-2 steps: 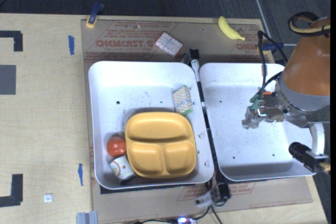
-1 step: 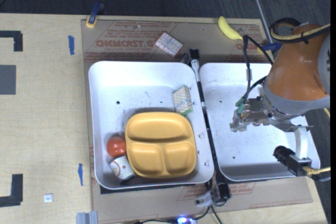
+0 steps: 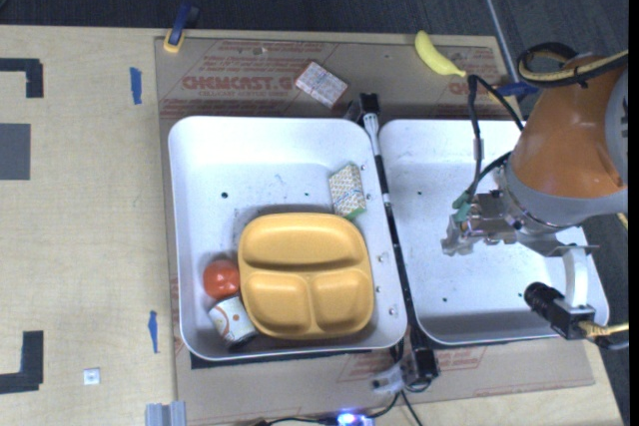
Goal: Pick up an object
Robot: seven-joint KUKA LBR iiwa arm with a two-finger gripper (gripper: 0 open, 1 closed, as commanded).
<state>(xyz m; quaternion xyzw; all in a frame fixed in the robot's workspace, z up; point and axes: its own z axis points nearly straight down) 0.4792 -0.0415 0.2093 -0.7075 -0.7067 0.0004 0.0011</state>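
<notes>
Hanging over the right bin (image 3: 429, 314), the tool (image 3: 467, 232) sits at about three o'clock from the yellow tray (image 3: 305, 274); whether it is open or closed cannot be told, and nothing shows in its grip. The grey arm (image 3: 564, 150) with its orange band reaches in from three o'clock.

The left bin (image 3: 190, 175) holds the things to pick. The yellow tray is smooth moulded plastic, a rounded rectangle with one long compartment at its twelve o'clock side and two smaller ones at six; its long axis runs nine to three, tilted slightly. Touching its nine o'clock edge is a round red ball (image 3: 221, 276), glossy. Just below that, toward seven o'clock, lies a small white cup-like item (image 3: 232, 318) with orange markings, tipped on its side, its long axis roughly ten to four. At the tray's one o'clock corner a small patterned packet (image 3: 346, 189) leans by the bin wall, its long axis about twelve to six.

On the cardboard sheet beyond the bins, at twelve o'clock, lie a flat pale printed packet (image 3: 320, 83) and a curved yellow banana (image 3: 436, 55), which points ten to four. A blue-and-yellow clamp (image 3: 180, 26) sits at the sheet's eleven o'clock corner on the wooden bench (image 3: 80, 214).
</notes>
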